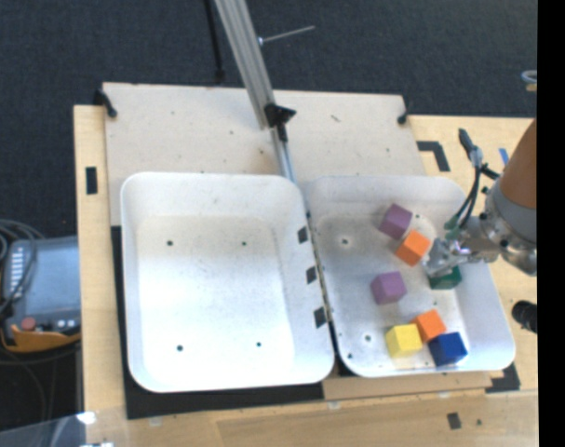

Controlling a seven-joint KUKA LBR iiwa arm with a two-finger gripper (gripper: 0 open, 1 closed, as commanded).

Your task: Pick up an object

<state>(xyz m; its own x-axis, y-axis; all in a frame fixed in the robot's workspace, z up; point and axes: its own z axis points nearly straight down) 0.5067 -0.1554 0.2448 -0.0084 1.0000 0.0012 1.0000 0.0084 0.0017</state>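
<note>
Arm in from the right, gripper (442, 266) low in the right bin (356, 343), right over a green block (446, 278). Can't tell how the gripper is set. An orange block (413, 247) sits just beside it, a purple block (395, 220) up-left of that. Another purple block (388, 288) mid-bin. Yellow block (404, 340), small orange block (431, 323) and blue block (448, 348) cluster at the near edge. Left bin (217, 277) sits alongside.
</note>
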